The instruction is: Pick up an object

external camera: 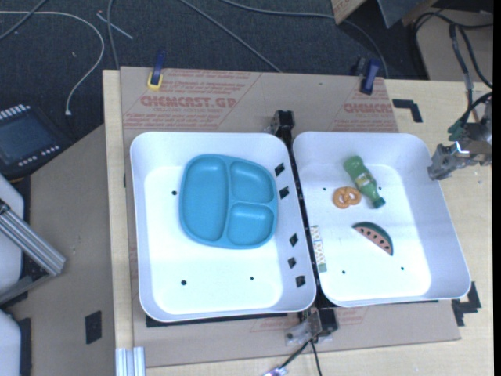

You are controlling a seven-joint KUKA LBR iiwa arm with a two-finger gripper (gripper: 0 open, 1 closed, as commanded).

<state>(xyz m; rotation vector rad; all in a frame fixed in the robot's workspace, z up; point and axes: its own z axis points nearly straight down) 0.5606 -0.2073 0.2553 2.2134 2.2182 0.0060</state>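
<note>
a pale wooden desk (109, 210) seen from above carries two shallow white bins side by side, with brown printed cardboard (235, 100) lying under their far edges and two clamps pinning it down, a yellow-and-blue one (156, 74) at the far left and a blue one (369, 74) at the far right. the left bin (156, 280) holds one thing, a blue plate (228, 200) divided into three compartments, lying flat in the bin's far half. the right bin (423, 265) holds three small objects grouped in its middle: one green bottle (363, 180) lying on its side at a slant, one brown pretzel (345, 198) touching the bottle's left flank, and one watermelon slice (374, 237) lying apart from them, nearer the camera. the arm's end effector (448, 160) hangs at the right bin's far right rim, outside the cluster and well apart from all three objects; it grasps nothing, and at this size it cannot be told whether it is released or clenched. a row of small black clips (289, 218) runs down the seam between the two bins. one dark screen device (27, 135) sits off the desk at the left, and loose cables (86, 22) trail over the dark floor beyond.
</note>
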